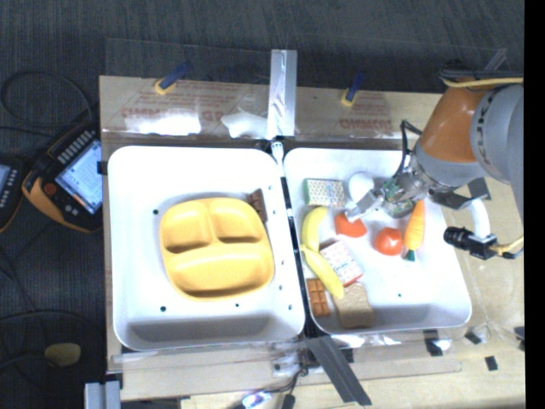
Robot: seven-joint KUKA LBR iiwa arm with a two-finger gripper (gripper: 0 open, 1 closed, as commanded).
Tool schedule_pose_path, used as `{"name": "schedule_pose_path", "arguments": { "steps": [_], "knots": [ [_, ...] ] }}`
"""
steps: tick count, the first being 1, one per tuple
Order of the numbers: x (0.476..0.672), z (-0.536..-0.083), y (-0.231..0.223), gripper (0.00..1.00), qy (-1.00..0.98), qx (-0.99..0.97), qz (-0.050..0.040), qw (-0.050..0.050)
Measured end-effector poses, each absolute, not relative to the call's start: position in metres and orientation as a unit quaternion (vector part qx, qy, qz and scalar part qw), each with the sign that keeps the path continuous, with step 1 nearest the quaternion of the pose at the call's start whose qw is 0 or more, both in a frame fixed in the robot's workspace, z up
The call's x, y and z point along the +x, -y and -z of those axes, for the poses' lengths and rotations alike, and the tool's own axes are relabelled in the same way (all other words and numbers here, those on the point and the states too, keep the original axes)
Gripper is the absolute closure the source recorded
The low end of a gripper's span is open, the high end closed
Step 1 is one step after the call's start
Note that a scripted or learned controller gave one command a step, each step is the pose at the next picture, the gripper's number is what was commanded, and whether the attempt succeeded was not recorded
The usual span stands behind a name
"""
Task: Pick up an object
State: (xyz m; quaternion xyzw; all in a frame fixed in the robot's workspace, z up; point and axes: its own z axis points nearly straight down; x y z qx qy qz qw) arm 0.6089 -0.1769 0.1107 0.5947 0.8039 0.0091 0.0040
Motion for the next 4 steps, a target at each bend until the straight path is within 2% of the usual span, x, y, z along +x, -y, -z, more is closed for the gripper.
{"name": "schedule_pose_path", "arguments": {
  "steps": [1,2,3,4],
  "knots": [
    [0.603,-0.115,0.106,0.00,-0.851,0.526,0.0002,0.000],
    [0.604,-0.113,0.133,0.00,-0.804,0.594,-0.0023,0.002],
    [0.591,-0.090,0.107,0.00,-0.827,0.562,-0.0018,0.007],
    [0.592,-0.100,0.106,1.00,-0.827,0.562,-0.0035,0.008]
  ]
}}
